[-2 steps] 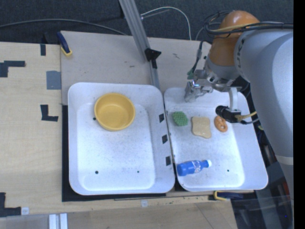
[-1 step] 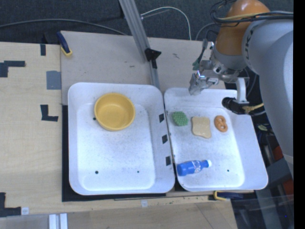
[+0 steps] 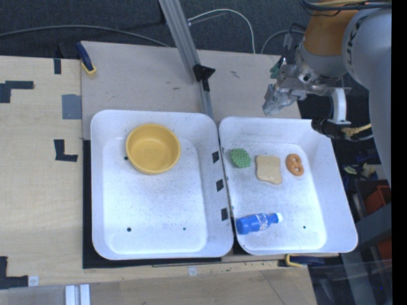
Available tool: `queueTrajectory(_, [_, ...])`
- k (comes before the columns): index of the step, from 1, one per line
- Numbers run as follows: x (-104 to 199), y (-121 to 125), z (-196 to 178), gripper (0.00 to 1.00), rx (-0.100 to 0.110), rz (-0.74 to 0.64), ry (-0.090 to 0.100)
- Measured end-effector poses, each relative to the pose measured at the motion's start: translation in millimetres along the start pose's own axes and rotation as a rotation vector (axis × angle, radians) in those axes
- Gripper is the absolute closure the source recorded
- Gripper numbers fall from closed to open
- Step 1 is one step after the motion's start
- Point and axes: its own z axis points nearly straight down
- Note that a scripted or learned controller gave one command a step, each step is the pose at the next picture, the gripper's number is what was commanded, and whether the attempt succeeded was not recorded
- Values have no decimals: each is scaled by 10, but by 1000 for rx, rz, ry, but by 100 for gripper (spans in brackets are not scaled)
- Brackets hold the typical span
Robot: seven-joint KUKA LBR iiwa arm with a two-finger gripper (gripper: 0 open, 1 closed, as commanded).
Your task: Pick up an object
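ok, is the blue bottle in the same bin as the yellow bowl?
No. The blue bottle lies in the right bin, near its front edge, while the yellow bowl sits in the left bin.

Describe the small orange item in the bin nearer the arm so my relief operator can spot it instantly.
Start at the right bin, the one nearer the arm. Along its far half runs a row of three small things: a green scrubby piece, a tan bread slice, then the pretzel at the row's right end. It is the bin's only orange thing, smallest and knot-shaped with holes.
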Motion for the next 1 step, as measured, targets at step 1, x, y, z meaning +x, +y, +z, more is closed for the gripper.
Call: queueTrajectory(1, [480,-233,-77,100,7,-4,2])
